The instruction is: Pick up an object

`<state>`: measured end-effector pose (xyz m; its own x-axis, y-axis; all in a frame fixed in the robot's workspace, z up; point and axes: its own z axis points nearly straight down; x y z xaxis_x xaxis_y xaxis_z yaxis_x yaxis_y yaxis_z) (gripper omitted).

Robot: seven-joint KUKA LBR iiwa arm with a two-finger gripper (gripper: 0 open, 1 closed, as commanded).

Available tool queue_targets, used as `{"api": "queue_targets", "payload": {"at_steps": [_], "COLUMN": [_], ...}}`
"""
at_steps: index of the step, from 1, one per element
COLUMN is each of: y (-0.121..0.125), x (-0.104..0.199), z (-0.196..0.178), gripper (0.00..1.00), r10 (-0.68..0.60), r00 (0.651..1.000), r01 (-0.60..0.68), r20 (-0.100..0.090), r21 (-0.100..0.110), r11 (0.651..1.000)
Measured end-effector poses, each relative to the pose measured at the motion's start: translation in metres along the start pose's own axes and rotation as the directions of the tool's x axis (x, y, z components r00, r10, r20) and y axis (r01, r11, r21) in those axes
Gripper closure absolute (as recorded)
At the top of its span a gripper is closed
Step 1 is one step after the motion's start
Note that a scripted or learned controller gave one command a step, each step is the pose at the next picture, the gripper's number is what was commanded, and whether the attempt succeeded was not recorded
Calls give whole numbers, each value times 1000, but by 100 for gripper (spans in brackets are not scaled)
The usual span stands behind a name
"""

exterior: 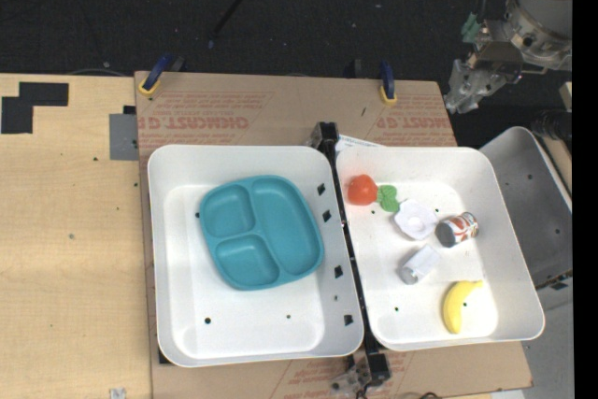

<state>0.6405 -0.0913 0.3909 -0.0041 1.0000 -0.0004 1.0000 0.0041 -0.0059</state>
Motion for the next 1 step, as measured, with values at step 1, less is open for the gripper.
{"api": "queue_targets", "payload": {"at_steps": [1], "y": [0], "x": [0], "z": [0], "gripper": [0], "r10": [0], "r00": [1000], "r01": [0], "r20": [0], "r21": [1], "r11": [1000]}}
